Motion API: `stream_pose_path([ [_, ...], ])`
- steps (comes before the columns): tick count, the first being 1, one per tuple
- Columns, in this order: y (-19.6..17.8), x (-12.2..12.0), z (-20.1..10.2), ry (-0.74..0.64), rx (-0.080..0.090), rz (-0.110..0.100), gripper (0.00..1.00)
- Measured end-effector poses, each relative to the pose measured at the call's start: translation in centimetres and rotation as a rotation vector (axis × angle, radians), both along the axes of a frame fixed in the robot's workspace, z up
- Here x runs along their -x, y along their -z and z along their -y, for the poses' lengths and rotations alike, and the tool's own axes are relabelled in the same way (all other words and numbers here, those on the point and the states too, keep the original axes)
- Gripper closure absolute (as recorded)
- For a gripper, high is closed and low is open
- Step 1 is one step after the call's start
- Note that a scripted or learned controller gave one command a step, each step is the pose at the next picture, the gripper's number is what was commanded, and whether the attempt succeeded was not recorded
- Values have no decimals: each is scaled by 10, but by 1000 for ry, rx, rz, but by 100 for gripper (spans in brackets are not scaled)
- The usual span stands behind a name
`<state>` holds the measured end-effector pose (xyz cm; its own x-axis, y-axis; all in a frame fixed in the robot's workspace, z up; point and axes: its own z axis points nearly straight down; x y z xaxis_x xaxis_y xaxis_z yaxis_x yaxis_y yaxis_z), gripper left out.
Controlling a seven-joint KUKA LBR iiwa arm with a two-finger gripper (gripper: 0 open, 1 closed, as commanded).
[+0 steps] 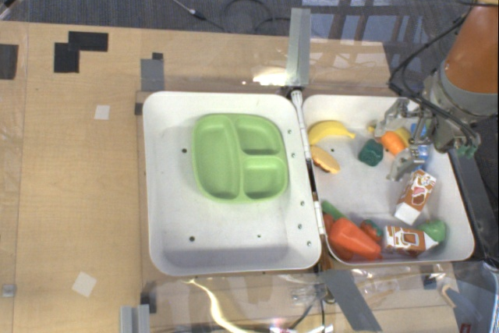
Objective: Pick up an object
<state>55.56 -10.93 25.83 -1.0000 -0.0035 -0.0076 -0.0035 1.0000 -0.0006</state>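
Note:
My gripper (pixel 398 145) hangs over the upper right part of the right bin (pixel 465 207), its fingers spread open. A small orange object (pixel 394 141) lies in the gap between them, on the bin floor as far as I can see. A dark green block (pixel 371 154) sits just to its left. A banana (pixel 330 131) and a yellow-orange piece (pixel 325 160) lie by the bin's left wall. A brown-and-white carton (pixel 415 197) lies tilted just below the gripper.
Along the right bin's front edge lie a red-orange vegetable (pixel 355 239), a second carton (pixel 404 239) and a green piece (pixel 435 231). The left bin (pixel 168 168) holds a green divided plate (pixel 238 157). The arm's orange band (pixel 475 51) looms over the right bin's far corner.

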Motion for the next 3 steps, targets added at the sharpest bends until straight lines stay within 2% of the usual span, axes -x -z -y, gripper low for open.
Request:
stream_pose_path([
  [1,140,-48,-8,-69,-3,-13,0],
  [2,172,-113,56,-103,1,-7,0],
  [3,170,-59,99,-184,4,2,0],
])
